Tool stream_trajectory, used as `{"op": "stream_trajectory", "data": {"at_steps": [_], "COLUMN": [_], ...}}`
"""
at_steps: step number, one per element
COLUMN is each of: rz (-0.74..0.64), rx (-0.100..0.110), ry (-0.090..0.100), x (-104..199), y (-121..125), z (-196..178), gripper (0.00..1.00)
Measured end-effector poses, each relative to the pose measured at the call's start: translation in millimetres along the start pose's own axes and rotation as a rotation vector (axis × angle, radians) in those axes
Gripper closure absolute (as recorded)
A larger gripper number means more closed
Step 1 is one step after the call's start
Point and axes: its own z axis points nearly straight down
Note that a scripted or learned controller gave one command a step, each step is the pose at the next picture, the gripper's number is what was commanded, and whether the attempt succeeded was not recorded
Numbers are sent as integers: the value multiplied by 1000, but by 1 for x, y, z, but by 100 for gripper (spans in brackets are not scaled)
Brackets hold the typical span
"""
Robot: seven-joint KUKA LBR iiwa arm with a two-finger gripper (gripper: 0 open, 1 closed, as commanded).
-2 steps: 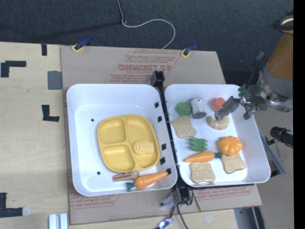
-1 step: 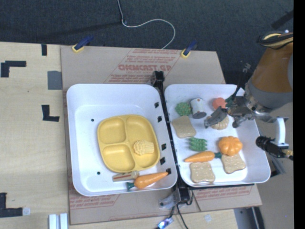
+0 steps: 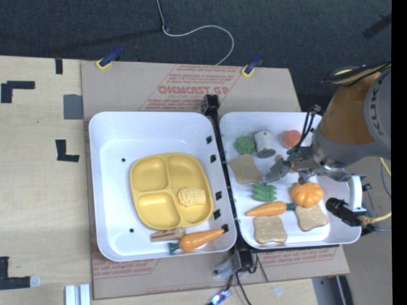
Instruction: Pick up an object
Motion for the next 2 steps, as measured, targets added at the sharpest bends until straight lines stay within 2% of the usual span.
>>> {"op": "stream_trajectory", "data": {"at_steps": [1,2], "rz": [0,0], "rx": [-2,-8], "ry": [0,-1], "x": [-7,-7], "y": [1,2], "z": [48,66], "gripper": [0,0]}}
